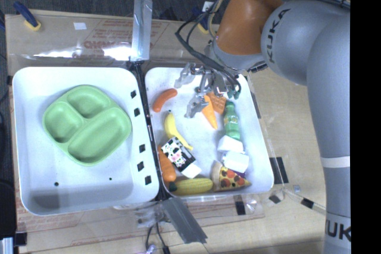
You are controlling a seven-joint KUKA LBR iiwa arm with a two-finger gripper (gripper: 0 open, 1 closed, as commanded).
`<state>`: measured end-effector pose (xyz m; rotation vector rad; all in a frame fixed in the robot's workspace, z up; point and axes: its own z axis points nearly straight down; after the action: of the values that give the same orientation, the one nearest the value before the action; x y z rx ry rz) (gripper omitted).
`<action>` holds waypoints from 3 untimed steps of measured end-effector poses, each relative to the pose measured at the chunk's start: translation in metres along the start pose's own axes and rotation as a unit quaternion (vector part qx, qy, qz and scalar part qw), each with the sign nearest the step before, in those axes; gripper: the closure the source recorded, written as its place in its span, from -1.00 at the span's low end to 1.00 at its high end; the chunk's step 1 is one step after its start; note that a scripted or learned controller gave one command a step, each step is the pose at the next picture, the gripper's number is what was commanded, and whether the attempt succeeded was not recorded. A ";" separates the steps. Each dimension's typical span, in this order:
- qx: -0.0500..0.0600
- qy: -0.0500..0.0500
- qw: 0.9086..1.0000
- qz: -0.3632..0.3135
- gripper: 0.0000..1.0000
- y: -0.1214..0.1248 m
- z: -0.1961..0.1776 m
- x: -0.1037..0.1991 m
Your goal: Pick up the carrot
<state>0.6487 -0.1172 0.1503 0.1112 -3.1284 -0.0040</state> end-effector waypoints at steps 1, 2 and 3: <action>0.001 -0.003 1.000 -0.015 -1.00 -0.058 0.061 0.021; 0.002 -0.008 1.000 -0.019 1.00 -0.056 0.046 0.017; 0.002 -0.009 0.999 0.046 1.00 -0.052 -0.012 0.021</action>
<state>0.6317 -0.1707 0.1621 -0.0318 -3.1480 0.0028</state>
